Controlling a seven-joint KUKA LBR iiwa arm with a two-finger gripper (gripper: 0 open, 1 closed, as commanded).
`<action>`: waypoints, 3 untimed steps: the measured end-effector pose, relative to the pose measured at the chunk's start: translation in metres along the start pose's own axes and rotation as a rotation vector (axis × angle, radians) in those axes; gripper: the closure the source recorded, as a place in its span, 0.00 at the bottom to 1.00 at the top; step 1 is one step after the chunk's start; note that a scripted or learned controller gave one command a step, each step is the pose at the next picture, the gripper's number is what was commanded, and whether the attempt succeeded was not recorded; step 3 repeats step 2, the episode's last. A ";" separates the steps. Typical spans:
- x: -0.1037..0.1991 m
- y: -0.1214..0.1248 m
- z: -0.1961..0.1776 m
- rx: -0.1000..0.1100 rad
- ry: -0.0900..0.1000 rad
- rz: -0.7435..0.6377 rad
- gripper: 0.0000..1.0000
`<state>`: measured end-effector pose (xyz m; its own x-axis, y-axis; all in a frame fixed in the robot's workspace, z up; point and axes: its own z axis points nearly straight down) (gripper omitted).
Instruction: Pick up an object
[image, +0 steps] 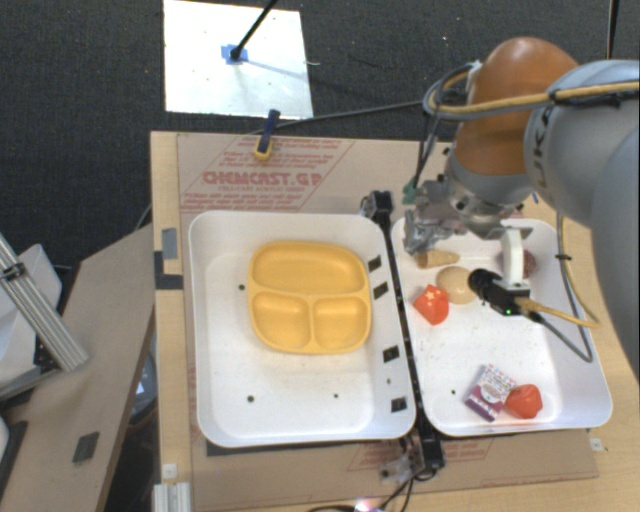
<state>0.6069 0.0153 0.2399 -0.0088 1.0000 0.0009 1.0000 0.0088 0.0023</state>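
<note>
Looming closest to the lens, the grey arm (590, 130) reaches in from 3 o'clock and carries the gripper (424, 243) down over the right bin (575, 372), at about 11 o'clock within it.

1. Gripper state: cannot be told; the wrist body masks it, and nothing is seen held.
2. Nearest candidate: a tan piece (437, 259) lies just beside the gripper at its 5 o'clock, on the bin floor. Whether they touch cannot be told.
3. Further out, a cream egg-shaped object (456, 284) lies at 5 o'clock, with a red object (432, 304) just beside it at 6 o'clock of the gripper.
4. Well apart, by the near rim at 5 o'clock, a purple packet (489, 390) touches a second red object (524, 401).
5. Left bin (220, 360), at 9 o'clock, holds a yellow divided plate (308, 297); the desk (170, 180) carries both bins.

Judgement: the approach or descent step is in hand; no lift is evident. The next move calls for centring over the tan piece and closing squarely before rising, since the bin wall at 9 o'clock is near and leaves little room.
</note>
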 end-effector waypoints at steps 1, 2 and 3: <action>0.041 0.015 0.008 0.000 0.001 0.000 1.00; 0.088 0.041 0.023 -0.001 0.001 0.000 1.00; 0.088 0.041 0.023 -0.001 0.001 0.000 1.00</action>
